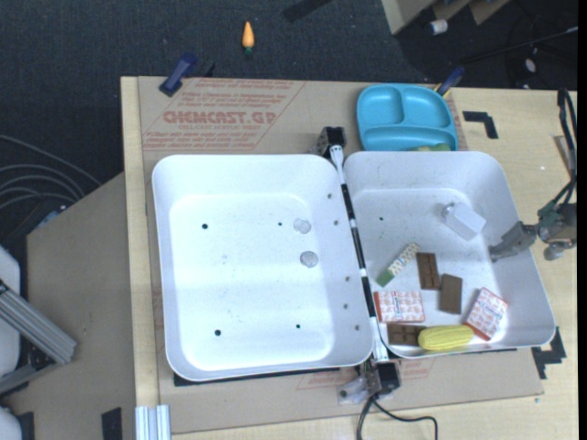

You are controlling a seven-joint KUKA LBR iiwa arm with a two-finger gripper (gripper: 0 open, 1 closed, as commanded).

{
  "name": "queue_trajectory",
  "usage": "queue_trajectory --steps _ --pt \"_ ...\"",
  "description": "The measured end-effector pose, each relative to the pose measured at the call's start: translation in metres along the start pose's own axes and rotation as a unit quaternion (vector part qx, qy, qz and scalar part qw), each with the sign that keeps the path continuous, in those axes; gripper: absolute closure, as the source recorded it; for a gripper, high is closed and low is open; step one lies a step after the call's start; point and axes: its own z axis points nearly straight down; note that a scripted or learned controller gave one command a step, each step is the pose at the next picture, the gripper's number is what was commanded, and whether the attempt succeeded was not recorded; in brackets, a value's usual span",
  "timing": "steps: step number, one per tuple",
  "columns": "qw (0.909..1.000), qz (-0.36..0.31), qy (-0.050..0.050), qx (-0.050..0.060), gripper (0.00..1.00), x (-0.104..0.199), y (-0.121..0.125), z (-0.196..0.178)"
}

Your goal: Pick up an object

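The right white bin [495, 177] holds several small items. A pale grey block [463, 220] lies near its back right. A striped packet [401, 261] and two brown bars [427, 269] [450, 292] lie in the middle. Two red-and-white packets [400, 306] [486, 313] and a yellow corn-like piece [446, 339] rest along the front. My gripper [510, 241] reaches in over the bin's right rim, just right of the grey block and above the far-right packet. Nothing is seen between its tips.
The left white bin [183, 246] has two small grey discs [303, 226] [309, 259] on its floor. A blue divided tray [406, 117] sits behind the right bin. A blue clip [177, 74] lies at the bench's back left corner.
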Motion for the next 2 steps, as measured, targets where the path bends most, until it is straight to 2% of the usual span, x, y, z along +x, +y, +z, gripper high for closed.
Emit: queue_trajectory --steps 1,2 --pt "1.0000 0.000 0.000 0.001 0.00 0.038 0.020 0.125" --pt "1.0000 -0.001 -0.001 -0.001 0.00 0.066 0.058 0.152"
